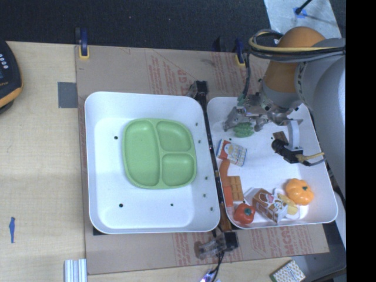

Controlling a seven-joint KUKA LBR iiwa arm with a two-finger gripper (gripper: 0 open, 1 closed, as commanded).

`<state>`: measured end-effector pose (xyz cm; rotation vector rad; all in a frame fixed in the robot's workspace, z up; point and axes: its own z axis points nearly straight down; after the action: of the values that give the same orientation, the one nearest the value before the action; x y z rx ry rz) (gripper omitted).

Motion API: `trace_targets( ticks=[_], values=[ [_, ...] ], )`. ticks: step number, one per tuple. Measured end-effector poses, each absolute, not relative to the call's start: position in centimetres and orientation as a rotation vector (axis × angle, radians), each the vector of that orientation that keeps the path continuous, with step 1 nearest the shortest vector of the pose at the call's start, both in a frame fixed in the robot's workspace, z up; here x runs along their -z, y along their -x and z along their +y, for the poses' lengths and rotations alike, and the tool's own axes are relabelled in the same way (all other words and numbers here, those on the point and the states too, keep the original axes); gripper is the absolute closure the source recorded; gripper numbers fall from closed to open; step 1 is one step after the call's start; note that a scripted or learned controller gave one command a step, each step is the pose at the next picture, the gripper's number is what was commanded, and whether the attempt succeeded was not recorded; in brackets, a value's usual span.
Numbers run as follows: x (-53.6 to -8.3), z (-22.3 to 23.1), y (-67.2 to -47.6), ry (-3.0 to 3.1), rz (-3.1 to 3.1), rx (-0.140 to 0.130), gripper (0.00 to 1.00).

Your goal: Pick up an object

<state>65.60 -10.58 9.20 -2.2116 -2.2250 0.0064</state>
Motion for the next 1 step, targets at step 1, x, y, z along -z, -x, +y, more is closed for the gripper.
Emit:
trace_targets(
  ticks=[1],
  values=[
    [-9.27, -15.08, -65.62, 2.223, -2.222, -0.004, 0.00]
  ],
)
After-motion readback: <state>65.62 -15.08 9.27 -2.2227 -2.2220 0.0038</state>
